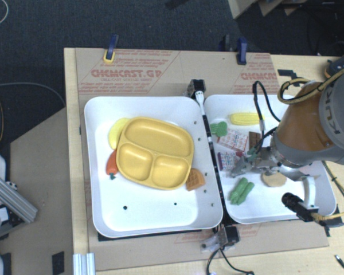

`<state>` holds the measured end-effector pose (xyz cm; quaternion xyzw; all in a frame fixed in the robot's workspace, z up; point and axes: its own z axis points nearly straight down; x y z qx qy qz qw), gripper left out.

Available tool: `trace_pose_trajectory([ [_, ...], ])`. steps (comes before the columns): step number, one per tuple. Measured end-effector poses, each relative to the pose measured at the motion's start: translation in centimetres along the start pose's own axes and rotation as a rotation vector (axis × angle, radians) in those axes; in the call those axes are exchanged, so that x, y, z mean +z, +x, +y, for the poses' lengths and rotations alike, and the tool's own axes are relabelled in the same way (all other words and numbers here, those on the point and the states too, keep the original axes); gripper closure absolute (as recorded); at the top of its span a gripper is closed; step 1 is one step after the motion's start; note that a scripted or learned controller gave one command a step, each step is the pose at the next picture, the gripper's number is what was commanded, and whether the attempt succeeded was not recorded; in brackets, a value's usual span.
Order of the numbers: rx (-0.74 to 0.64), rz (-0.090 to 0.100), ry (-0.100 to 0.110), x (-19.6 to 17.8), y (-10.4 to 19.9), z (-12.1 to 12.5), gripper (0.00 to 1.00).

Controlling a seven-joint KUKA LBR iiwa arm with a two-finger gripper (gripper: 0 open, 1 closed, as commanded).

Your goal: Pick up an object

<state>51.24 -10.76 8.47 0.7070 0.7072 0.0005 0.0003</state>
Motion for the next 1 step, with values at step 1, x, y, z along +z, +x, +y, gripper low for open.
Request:
trace_pose_trajectory([
  [1,0.002,-0.001,-0.005,-1.20,-0.02,0.10,1.00],
])
